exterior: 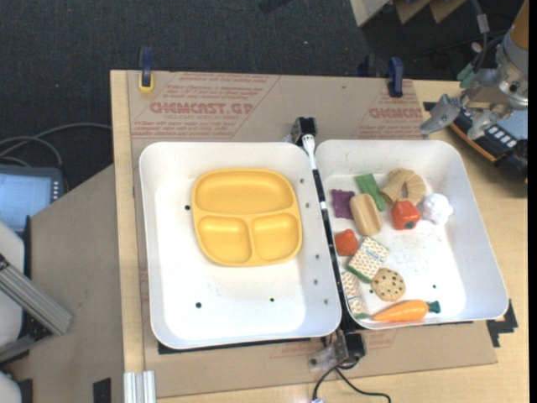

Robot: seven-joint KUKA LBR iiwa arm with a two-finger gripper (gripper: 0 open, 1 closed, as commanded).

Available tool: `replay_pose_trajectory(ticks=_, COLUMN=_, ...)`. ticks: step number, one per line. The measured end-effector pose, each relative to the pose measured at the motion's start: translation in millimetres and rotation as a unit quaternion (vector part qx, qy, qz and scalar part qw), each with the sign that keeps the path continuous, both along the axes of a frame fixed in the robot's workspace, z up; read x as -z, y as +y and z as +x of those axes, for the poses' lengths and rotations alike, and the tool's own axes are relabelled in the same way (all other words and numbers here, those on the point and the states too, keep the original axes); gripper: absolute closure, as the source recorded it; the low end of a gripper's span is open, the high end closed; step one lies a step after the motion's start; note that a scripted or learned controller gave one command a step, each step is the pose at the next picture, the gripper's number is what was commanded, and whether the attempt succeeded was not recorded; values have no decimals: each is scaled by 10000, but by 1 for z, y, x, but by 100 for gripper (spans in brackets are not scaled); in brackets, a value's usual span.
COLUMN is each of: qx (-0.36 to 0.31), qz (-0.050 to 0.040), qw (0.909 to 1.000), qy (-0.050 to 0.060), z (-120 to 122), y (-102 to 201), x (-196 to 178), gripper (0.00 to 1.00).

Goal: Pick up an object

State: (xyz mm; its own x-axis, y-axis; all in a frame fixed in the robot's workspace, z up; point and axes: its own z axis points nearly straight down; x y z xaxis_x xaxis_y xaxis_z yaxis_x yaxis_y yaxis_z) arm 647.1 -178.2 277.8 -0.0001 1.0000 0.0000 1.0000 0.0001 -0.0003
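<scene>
Toy foods (382,242) clustered in right bin (470,225) — fingers (436,117) at bench corner, blurred, state unclear.

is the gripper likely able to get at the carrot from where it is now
Probably yes. The carrot lies on the floor of the right bin near its front wall, with nothing over it, only a cookie beside it. The gripper sits beyond the bin's far right corner.
</scene>
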Motion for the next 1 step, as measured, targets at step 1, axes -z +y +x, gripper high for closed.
replay_pose_trajectory(ticks=1, qx=19, qz=12, qw=10000, qy=58, z=-19, y=-31, x=122, gripper=0)
